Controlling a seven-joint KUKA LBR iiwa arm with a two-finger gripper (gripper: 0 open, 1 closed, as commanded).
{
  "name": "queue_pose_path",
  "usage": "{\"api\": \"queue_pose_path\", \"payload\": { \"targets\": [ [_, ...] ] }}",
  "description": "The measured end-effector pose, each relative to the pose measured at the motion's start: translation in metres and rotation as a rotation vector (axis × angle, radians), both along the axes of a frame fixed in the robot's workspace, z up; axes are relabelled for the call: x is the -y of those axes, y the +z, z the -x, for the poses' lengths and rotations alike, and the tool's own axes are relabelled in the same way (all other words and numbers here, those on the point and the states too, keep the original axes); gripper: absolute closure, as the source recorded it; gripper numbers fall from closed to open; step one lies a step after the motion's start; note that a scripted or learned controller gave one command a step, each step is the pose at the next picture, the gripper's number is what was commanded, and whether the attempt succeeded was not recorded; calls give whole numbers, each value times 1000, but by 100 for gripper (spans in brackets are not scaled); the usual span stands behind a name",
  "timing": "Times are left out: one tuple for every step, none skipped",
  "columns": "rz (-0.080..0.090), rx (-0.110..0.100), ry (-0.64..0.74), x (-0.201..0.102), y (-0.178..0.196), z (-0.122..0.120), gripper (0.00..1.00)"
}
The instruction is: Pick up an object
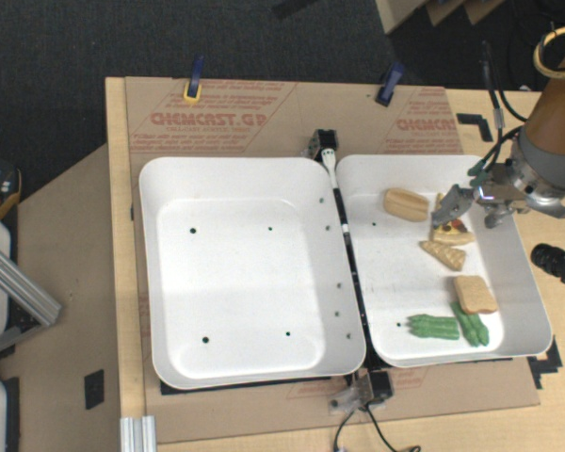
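- Left bin (169, 252) first: I've got no reason to head over there.
- The counter (264, 111) under both bins is a cardboard sheet held down by blue clips along the far edge.
- Right bin (386, 337) is where everything is. There's a tan roll (406, 204) toward the far side, a pale wedge (446, 253) nearer the middle, a tan slab (475, 295) further toward the near-right, and green pods (449, 328) by the near rim. All of them are lying flat on the bin floor.
- There's also some small reddish bit right below me, partly hidden. I can't make out what it is.
- My jaws (471, 205) hang over the far-right part of that bin, just beside the roll and just above the wedge. They look spread apart with nothing between them, so I'm not gripping anything.
- Progress, I'd say: I'm in position over the pile, but the pick itself isn't done. What's left is to drop down, close on something and lift it. The wedge or that reddish bit look like the closest bets.
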State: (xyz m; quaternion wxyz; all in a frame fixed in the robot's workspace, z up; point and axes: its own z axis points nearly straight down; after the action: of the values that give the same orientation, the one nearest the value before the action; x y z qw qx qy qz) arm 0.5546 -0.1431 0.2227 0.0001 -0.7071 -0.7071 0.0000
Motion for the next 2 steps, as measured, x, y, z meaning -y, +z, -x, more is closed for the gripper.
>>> {"api": "queue_pose_path", "payload": {
  "targets": [
    [6, 22, 2, -2, 224, 5, 0],
    [0, 17, 6, -68, 320, 70, 0]
  ]
}}
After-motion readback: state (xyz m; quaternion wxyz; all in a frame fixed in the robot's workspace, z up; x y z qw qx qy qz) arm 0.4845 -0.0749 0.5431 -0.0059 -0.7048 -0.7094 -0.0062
